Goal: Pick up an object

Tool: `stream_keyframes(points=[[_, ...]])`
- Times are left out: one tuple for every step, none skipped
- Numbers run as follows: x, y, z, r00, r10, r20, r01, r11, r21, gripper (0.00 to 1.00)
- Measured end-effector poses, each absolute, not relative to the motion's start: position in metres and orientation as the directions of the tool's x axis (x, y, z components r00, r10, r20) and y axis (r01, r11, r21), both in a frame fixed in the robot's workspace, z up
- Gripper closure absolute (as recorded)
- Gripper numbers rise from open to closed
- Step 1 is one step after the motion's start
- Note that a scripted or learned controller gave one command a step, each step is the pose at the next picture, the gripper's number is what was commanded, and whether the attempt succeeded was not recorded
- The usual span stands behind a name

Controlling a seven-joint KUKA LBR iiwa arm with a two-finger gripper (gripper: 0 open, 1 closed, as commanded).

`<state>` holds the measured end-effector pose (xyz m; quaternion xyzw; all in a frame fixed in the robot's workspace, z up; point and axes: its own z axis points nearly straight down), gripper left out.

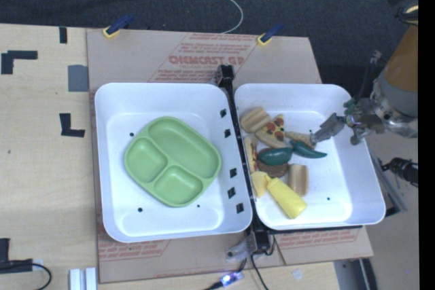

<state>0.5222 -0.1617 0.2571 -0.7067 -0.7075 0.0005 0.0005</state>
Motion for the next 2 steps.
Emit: stream_keyframes(points=[[0.4836, -0.0961, 0.4333, -0.009, 1.000, 0.000, 1.000, 0.009, 0.016, 0.00], [0.4845, -0.0990, 0.4339, -0.003, 1.000, -0.002, 1.000, 0.003, 0.000, 1.00]])
